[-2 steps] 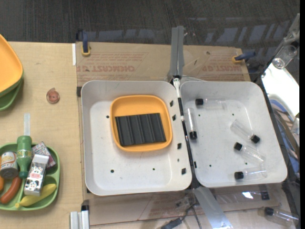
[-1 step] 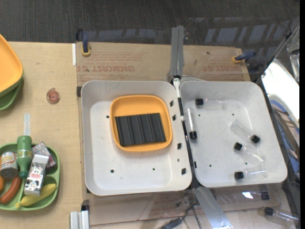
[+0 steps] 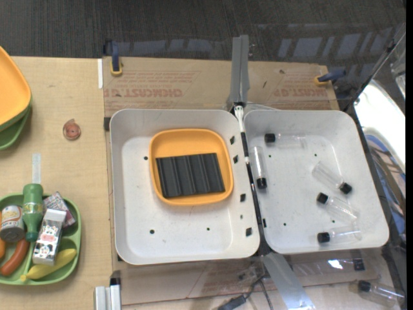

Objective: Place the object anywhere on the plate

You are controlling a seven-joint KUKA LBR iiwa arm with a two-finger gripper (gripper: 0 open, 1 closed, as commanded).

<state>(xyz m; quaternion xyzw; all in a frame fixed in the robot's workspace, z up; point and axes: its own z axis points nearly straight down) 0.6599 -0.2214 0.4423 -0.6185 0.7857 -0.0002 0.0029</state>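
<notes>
Across the right bin (image 3: pixel 361 141), black-capped clear tubes (image 3: pixel 329 178), apart from orange plate (image 3: pixel 190 136); pincer state untellable.

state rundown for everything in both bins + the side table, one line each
orange plate: flat in left bin, holds dark ridged pad
dark ridged pad: lying flat on plate
left bin: holds the plate
right bin: holds clear tubes
clear tubes: capped black, lying on their sides, scattered
green tray: on side table, filled with toy food
green bottle: lying in the tray
</notes>
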